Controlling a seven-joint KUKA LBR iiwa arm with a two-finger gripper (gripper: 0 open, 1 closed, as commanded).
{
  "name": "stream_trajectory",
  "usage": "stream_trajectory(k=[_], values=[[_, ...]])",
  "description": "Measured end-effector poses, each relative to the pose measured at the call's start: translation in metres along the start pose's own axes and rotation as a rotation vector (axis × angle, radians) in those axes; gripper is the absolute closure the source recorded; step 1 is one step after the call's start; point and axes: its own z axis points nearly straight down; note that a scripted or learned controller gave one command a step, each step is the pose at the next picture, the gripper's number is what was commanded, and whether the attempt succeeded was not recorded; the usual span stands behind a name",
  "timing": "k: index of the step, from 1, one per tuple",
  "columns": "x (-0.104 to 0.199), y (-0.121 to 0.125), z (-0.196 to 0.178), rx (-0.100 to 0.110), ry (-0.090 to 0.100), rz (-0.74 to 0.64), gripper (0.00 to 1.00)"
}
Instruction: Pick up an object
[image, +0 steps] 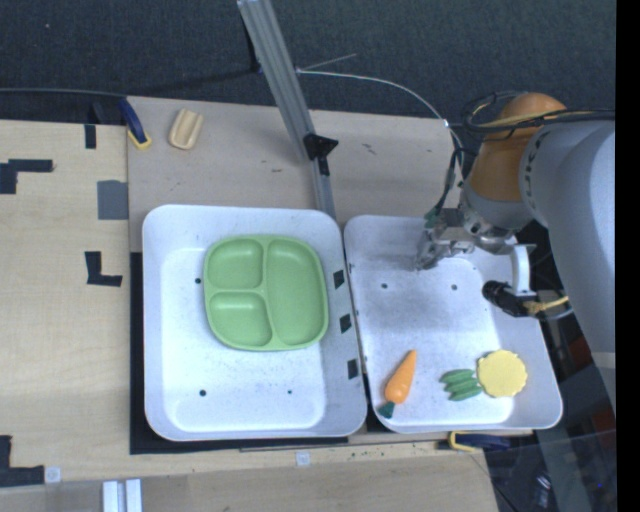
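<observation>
Hovering over the right bin (520, 395), tool (437, 250) near its far edge, finger spread unclear, carrot (401, 376) well apart.

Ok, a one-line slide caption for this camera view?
Arm's gripper over the right bin holding a toy carrot and pineapple; green divided plate in the left bin.

The grey arm (585, 210) entered from the right edge of the frame, in the upper right part. Its orange band (508, 150) sat above the wrist, and the hand (438, 248) pointed down and to the left.
</observation>
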Motion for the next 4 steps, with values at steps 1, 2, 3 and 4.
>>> stream_trajectory(k=[1,2,3,4], values=[[-0.004,0.005,-0.062,-0.008,0.0,0.002,1.0],[-0.007,0.014,-0.122,-0.009,0.0,0.002,1.0],[-0.007,0.015,-0.173,-0.007,0.001,0.001,1.0],[0.045,0.022,-0.164,-0.002,0.003,-0.002,1.0]])
